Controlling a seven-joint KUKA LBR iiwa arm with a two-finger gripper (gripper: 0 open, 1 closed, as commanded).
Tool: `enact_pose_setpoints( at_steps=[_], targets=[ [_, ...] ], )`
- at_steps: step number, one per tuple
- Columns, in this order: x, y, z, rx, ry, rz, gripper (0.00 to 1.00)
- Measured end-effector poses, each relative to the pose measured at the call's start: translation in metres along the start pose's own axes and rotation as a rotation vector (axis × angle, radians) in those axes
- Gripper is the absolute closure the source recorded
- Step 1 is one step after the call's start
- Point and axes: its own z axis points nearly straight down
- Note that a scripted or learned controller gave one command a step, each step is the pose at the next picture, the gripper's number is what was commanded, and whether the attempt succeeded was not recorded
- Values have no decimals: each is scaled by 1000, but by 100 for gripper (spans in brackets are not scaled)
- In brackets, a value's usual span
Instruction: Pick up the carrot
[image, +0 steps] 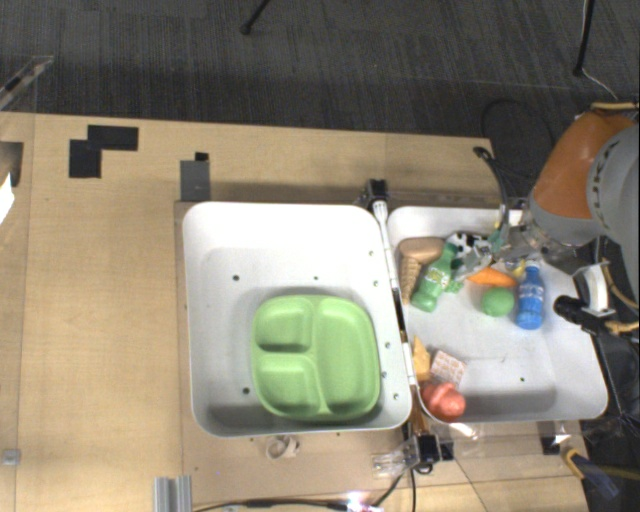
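The carrot (491, 278), small and orange, lies in the right bin (570, 390) near its back. It sits between a green bottle (432, 283) on its left and a blue bottle (529, 297) on its right. A green ball (496, 302) sits just in front of it. My gripper (512, 243) hangs over the back of that bin, directly above and slightly behind the carrot, at the end of the grey arm with the orange band (578, 165). Nothing can be seen held in it.
A brown bread-like item (415, 262) and a black-and-white toy (460, 242) lie at the right bin's back left. A red apple (445, 401), a snack packet (447, 367) and an orange piece (420, 357) sit at its front left. The left bin (215, 250) holds a green divided plate (315, 352).
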Motion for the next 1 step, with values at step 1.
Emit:
enact_pose_setpoints(
  at_steps=[1],
  targets=[
    [16,-29,-2,-16,-9,115,0]
  ],
)
